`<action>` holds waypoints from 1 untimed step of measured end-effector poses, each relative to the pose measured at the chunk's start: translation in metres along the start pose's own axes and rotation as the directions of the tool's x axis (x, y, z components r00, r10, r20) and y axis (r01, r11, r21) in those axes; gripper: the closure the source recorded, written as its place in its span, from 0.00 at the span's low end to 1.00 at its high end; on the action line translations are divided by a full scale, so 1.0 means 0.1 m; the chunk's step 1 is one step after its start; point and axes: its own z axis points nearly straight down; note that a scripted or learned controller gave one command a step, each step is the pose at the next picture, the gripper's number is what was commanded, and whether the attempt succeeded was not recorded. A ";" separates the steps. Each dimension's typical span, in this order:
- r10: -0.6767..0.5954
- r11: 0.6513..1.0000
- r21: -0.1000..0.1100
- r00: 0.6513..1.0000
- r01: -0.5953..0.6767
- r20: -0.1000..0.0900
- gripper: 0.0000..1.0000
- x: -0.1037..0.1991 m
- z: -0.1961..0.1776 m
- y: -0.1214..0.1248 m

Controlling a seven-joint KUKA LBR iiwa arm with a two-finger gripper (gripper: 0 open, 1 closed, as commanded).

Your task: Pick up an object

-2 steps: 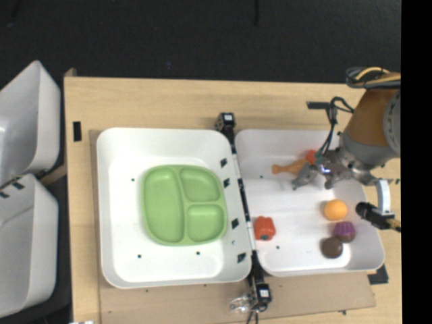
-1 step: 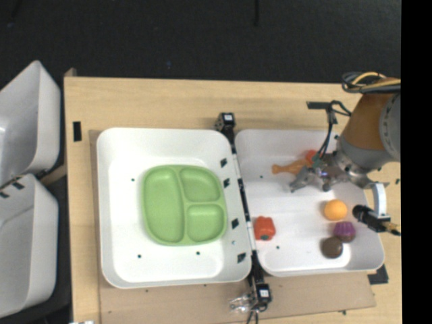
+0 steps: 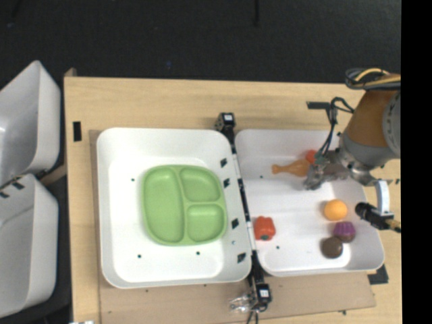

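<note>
In the right bin (image 3: 290, 262) lie an orange carrot-like piece (image 3: 291, 169) near the back, a red pepper (image 3: 264, 228) at the left wall, an orange ball (image 3: 335, 210), a purple item (image 3: 345, 231) and a brown item (image 3: 331, 247) at the front right. My gripper (image 3: 315, 178) hangs low over the bin's back right part, just right of the carrot-like piece and touching or nearly touching its end. A small red-orange bit (image 3: 310, 156) shows behind the gripper.
The left bin (image 3: 121, 262) holds a green divided plate (image 3: 183, 203). The arm (image 3: 370, 130) comes in from the right over the right bin's back corner. Clips sit on the wall between the two bins.
</note>
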 end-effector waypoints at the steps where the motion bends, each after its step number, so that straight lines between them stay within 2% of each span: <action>1: -0.005 1.000 0.001 1.000 0.005 -0.003 1.00 -0.04 -0.43 0.05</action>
